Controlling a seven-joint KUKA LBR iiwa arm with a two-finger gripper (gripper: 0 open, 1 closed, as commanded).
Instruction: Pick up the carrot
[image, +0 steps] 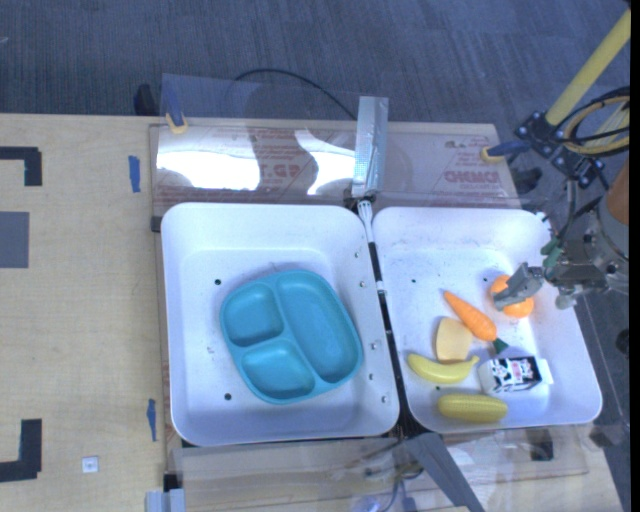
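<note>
The carrot (470, 315), orange with a green tip at its lower right end, lies slantwise in the middle of the right bin (420, 245). My gripper (519, 284) reaches in from the right edge and hovers over a round orange fruit (517, 306), a short way up and right of the carrot. The carrot lies on the bin floor, apart from the gripper.
A yellow cheese wedge (452, 340) touches the carrot's lower left. Below lie a banana (440, 368), a yellow-green oblong piece (472, 406) and a small black-and-white carton (516, 373). The left bin (190, 250) holds a blue divided plate (290, 335).
</note>
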